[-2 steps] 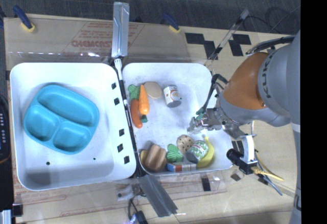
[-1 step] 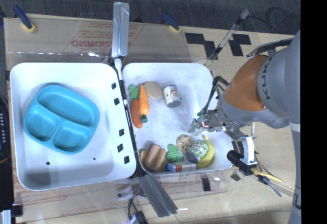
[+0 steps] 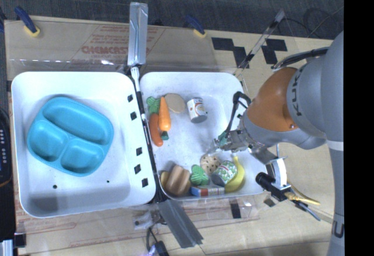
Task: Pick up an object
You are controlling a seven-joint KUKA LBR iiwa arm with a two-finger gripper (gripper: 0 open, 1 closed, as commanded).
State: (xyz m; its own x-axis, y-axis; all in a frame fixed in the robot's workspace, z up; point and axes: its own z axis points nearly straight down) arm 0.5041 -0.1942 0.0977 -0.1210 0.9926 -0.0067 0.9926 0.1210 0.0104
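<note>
A sky-blue moulded plastic divided tray (image 3: 70,134) sits in a glossy white bin (image 3: 35,190); the other bin holds two orange carrots (image 3: 161,120) and a yellow banana (image 3: 236,175).

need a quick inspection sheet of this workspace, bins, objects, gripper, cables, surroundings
surface: two white bins side by side on a bench, left bin and right bin.
job's things: in the right bin, two carrots, a can, a banana, a cookie, a green toy, a brown block.
clutter: blue divided tray in the left bin.
grippers: gripper low over the right bin's right side, above the cookie and banana; grasp unclear.
cables: black cable looping beside the wrist.
surroundings: blue clamps on the bench's far edge; dark floor beyond.
</note>
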